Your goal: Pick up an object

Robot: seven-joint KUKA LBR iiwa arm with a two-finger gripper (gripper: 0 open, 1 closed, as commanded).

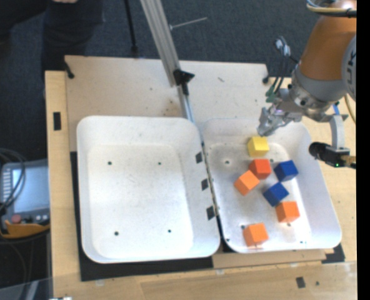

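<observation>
The right bin point(316, 230) holds several small cubes. A yellow cube point(257, 145) lies near its far edge. Below it sit a red-orange cube point(260, 167) and an orange cube point(247, 182), touching each other. Two blue cubes point(285, 170) point(275, 193) lie to the right of those. Two more orange cubes point(287, 211) point(255, 234) rest nearer the front. My gripper point(267, 125) hangs just above and behind the yellow cube, at the bin's far rim. Nothing shows between its fingers.
The left bin point(141, 186) stands beside the right one. A slanted metal pole point(163, 39) rises from the bench behind the bins. A person stands at the top left, beyond the bench. A control pendant point(19, 195) lies off the bench's left side.
</observation>
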